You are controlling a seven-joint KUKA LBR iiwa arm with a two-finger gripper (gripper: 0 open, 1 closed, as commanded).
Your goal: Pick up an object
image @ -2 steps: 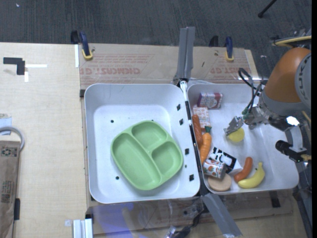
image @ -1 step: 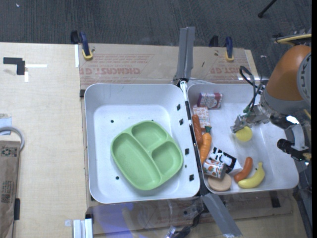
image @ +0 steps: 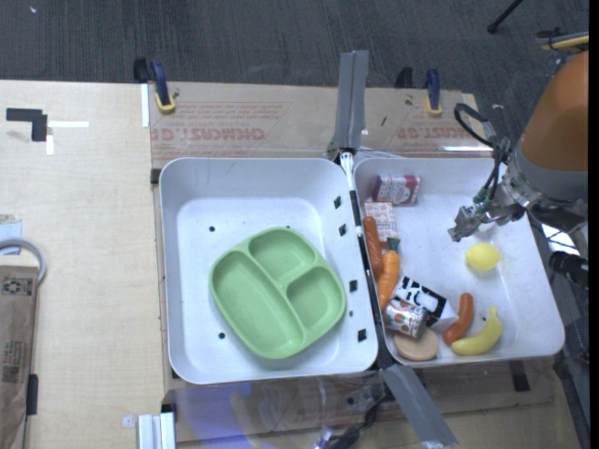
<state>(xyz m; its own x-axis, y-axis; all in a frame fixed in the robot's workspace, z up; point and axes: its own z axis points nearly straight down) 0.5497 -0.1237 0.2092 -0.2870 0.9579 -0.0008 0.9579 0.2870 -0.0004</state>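
I have the pincer (image: 465, 226) hanging over the right bin (image: 440, 174), toward that bin's far right side, and from this slanted view I cannot tell how it is set; nothing shows in its grip. Just below it, toward the near edge of the worktop, lies a lemon (image: 483, 256), close by but apart from it. That looks to me the likeliest target, so I judge the step in hand to be the approach, with the grasp not yet made. Further toward the bin's near right corner sit a banana (image: 479, 335) and a sausage (image: 459, 317), side by side and touching or nearly so. Along the bin's left wall runs a carrot (image: 387, 275), with a red-labelled can (image: 405, 320) and a black-and-white packet (image: 418, 296) near its lower end, and a pinkish pouch (image: 397, 189) at the far left corner. The left bin (image: 187, 204) holds a green divided plate (image: 278, 292). Next, I would bring the pincer over the lemon's middle and lower it straight; being round, it may roll off if caught off-centre.
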